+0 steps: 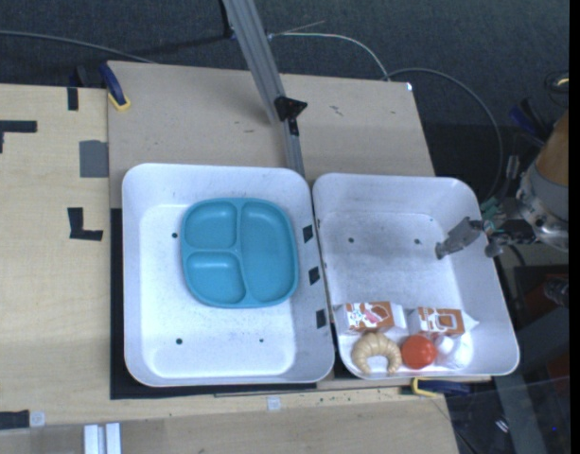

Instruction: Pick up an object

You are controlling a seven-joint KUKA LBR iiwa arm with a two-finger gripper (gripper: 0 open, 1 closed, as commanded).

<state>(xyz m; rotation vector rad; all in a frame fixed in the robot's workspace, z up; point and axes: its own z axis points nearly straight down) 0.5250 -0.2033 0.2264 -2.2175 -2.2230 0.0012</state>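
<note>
Items for picking, right bin, near edge: croissant, lying flat, touching a red tomato-like ball on its right. Behind these, two small red-and-white packets, one above the croissant and one above the ball; a pale crumpled wrapper or bag sits at the ball's right. All five cluster tightly near the front wall.

Left bin: teal three-compartment plate, centred, nothing on it.

Step in hand, judged: approach, no object yet chosen. To do it well, the arm should travel toward the near edge and descend over an item with free sides. The croissant's left flank is open; the ball rolls and is hemmed in. Keep clear of the front wall.

Tool: gripper, at the right bin's right rim, well apart from the cluster, above bare bin floor. One dark finger points into the bin. Whether the fingers are apart or together cannot be told. Nothing seen between them; touching no item.
</note>
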